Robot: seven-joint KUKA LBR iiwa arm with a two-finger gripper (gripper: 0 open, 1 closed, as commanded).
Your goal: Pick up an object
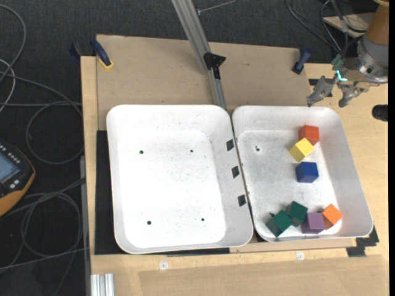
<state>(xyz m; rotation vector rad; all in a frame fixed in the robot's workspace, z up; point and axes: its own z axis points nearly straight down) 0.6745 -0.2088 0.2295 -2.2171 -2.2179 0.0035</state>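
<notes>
Desk (pixel 185 276): light wood, seen from above at a slant; near edge at bottom of frame.
Cluster, near R corner of R bin: 2 dark green blocks (pixel 287 217) touching each other, then a purple block (pixel 315 221) just beside them, then an orange block (pixel 332 214) touching the purple one, close to bin's R wall.
Blue block (pixel 307 172): mid R bin, alone, well apart from the near cluster.
Yellow block (pixel 302 149): just beyond blue, tilted, touching the block behind it.
Red-orange block (pixel 309 134): farthest block, toward far R corner of R bin.
R bin (pixel 262 119): shallow, white, rounded corners; holds all 7 blocks, all lying loose.
L bin (pixel 163 177): shallow, white, side by side w/ R bin, rims touching; faint dark speckles and 4 small dark dots on floor.
Black clips (pixel 235 171): 3 small ones along the seam betw. bins.
Gripper (pixel 329 94): just past far R corner of R bin, over bare desk, above and apart from the blocks; fingers spread apart, nothing betw. them.
Arm (pixel 375 45): grey, comes in from R edge, orange band at top R.
Metal pole (pixel 196 39): slants from far side down toward the seam.
Blue clamps (pixel 102 53): on far desk edge, one L, one R.
Floor (pixel 43 36): dark carpet w/ loose cables; yellow handheld device (pixel 12 176) at L edge.
</notes>
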